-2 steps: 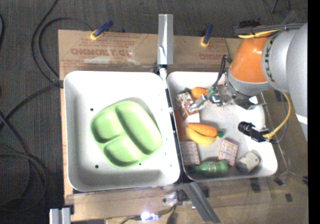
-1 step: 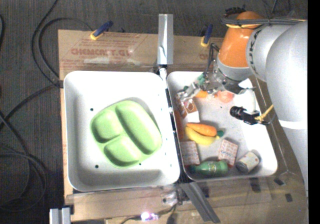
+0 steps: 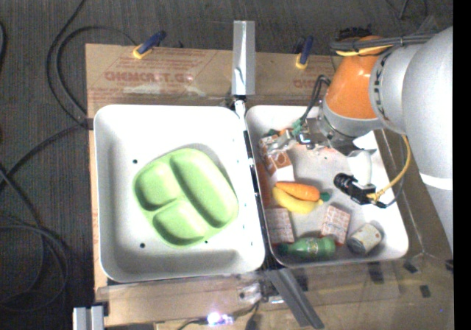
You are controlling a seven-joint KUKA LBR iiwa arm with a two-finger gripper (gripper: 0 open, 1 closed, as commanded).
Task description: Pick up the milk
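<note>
At ten o'clock in the right bin [image 3: 397, 229]: gripper [image 3: 278, 146], finger state indiscernible. Milk — perhaps the small carton [image 3: 277, 162] — crowded by carrot [image 3: 297, 191], banana [image 3: 294, 204]; mis-grasp likely.

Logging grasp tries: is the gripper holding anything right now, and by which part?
Cannot be told. The gripper is low in the right bin, among the items at its far left corner.

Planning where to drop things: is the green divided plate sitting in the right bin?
No, the green plate lies in the left bin.
</note>
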